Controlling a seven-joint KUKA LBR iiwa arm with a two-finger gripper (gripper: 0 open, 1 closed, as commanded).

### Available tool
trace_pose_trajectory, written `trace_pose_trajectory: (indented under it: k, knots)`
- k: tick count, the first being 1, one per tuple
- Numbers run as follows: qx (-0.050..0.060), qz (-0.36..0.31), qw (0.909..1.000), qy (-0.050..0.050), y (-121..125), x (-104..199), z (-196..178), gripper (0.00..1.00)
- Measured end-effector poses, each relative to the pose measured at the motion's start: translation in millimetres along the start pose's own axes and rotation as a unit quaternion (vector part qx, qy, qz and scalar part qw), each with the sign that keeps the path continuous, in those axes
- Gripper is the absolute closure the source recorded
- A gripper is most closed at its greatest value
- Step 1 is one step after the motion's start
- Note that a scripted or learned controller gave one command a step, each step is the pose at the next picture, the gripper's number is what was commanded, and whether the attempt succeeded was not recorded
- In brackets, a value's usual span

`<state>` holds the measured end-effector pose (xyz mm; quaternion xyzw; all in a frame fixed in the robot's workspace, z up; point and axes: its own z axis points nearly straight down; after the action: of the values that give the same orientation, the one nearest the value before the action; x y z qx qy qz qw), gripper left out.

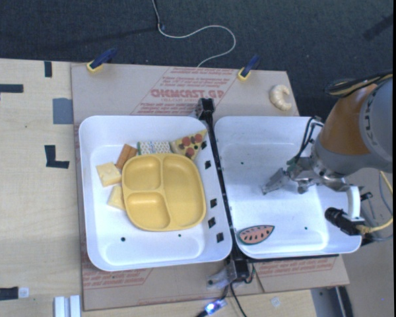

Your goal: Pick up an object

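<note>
You see the gripper (272, 184) over the middle of the right bin (251, 137), its fingers spread a little apart with nothing between them. The watermelon slice (255, 234) lies at about seven o'clock from it, near the bin's front wall — well apart. In the left bin (92, 137) sits a yellow divided plate (164, 191), with crackers (109, 174) at its nine o'clock.
</note>
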<state>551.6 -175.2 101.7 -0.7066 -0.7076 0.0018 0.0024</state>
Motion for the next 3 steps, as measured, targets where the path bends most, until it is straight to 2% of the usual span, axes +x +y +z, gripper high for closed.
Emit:
trace_pose_trajectory:
  k: [1,2,3]
  knots:
    - [-0.002,0.0,1.0,-0.001,0,1,18,0.0]
    - [-0.003,0.0,1.0,-0.002,1,0,6,1.0]
    - [-0.004,0.001,1.0,-0.001,-1,-9,-49,1.0]
